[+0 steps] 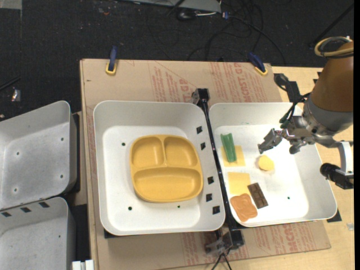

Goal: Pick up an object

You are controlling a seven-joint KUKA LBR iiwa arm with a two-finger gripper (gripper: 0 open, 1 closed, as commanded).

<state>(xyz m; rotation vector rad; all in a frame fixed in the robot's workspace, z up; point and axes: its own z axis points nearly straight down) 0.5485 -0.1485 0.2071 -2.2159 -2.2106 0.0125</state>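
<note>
The little round yellow thing [265, 163] lies in my right bin [315, 207], close to the middle. My claw [279, 142] hangs just above it and a bit up from it, not touching it. I cannot tell if my claw is wide or closed, and nothing sits in it that I can see. To the left of the yellow ball is a green stick [228, 147] lying on a pale yellow square [237, 156]. Lower down are another yellow square [238, 181], a brown bar [257, 195] and an orange lump [243, 207]. In the left bin [107, 151] sits a yellow plate [166, 168] with three parts.
</note>
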